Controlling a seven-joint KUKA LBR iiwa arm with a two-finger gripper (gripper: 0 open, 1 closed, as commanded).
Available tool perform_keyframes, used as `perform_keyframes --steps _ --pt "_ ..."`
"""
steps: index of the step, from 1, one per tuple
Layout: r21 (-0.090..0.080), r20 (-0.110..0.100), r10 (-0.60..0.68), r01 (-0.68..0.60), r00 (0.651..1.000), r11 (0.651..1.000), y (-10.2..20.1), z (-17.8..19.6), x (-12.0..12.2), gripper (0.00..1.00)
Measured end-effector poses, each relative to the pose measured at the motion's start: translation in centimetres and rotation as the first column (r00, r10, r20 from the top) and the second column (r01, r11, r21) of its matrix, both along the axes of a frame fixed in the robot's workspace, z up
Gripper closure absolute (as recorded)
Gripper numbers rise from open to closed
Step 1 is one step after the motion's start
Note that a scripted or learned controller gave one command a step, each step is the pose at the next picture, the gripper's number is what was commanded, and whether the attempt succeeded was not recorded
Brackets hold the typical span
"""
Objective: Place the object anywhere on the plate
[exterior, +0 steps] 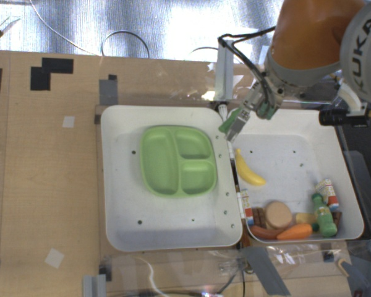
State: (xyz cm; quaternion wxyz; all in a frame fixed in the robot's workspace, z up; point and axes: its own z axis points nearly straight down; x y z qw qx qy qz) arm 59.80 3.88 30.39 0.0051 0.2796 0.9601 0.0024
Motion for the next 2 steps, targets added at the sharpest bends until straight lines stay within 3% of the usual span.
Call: perform_keyframes --steps 1,2 --pt "0.002 -0.005 0.029 -0.029 1.0 1.0 5.8 -0.8 -3.5 1.0" --pt "0.0 -0.006 0.322 -0.322 0.947 0.947 13.3 -5.6 0.6 1.0"
